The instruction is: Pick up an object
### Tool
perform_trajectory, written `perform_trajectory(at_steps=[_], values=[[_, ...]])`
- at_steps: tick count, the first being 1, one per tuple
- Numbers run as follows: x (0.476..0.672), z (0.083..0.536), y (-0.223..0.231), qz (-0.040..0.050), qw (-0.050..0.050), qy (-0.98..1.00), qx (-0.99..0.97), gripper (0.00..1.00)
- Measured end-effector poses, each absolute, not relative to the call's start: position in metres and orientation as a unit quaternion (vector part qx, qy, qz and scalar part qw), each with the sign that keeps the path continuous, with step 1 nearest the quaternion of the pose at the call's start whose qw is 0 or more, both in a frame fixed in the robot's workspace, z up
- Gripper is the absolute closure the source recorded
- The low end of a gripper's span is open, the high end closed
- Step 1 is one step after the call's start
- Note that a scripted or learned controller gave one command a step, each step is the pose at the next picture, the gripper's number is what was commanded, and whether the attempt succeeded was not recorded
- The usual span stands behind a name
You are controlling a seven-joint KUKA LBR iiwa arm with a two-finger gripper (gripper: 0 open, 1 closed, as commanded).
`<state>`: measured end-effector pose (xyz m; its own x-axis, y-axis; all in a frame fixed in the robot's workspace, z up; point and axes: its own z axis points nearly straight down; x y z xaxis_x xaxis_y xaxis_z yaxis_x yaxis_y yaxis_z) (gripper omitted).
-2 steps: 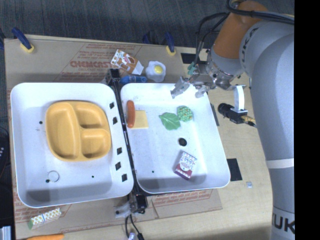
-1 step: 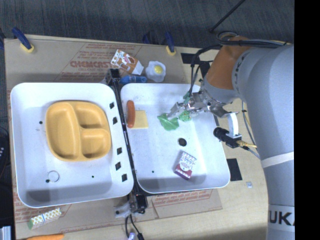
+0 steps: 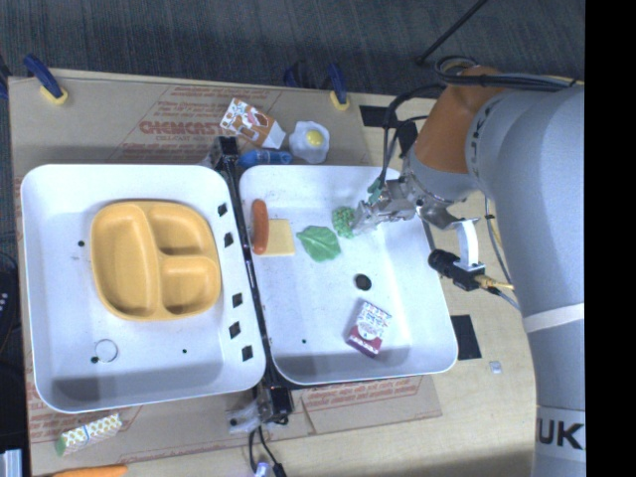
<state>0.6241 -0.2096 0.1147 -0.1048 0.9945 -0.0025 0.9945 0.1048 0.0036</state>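
Gripper low in right bin, tips at a green broccoli-like piece — grasp state unreadable, green leaf just left-below, hot dog further left, red packet well below

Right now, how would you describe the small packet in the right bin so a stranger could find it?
Look at the right bin, the one under the arm. Near its front edge lies the packet, a small red and white pouch. It lies alone, away from the green leaf, sausage and cheese slice farther back.
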Motion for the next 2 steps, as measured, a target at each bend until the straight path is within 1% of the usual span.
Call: perform_trajectory(at_steps=[1, 2], values=[[0.624, 0.115, -0.21, 0.0004, 0.002, 0.743, 0.669, 0.0], [0.636, 0.097, -0.153, 0.001, 0.005, 0.781, 0.624, 0.0]])
